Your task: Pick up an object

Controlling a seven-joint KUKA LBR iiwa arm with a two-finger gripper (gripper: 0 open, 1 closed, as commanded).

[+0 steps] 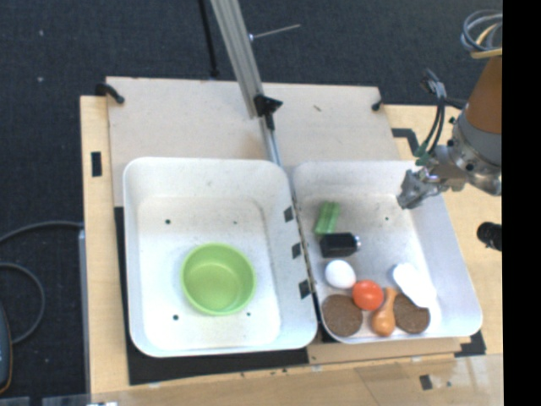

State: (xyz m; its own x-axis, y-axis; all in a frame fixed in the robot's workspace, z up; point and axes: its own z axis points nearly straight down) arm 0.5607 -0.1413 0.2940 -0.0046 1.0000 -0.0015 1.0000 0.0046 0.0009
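The jaws [412,191] hang over the right bin's [448,252] far right corner, whether open or closed I cannot tell.

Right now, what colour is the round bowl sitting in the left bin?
Light green bowl; the overhead camera view shows it clearly.

Right bin [439,227]: green block [326,217], black block [339,244], egg [340,274], tomato [368,294], possibly cookies [342,314].
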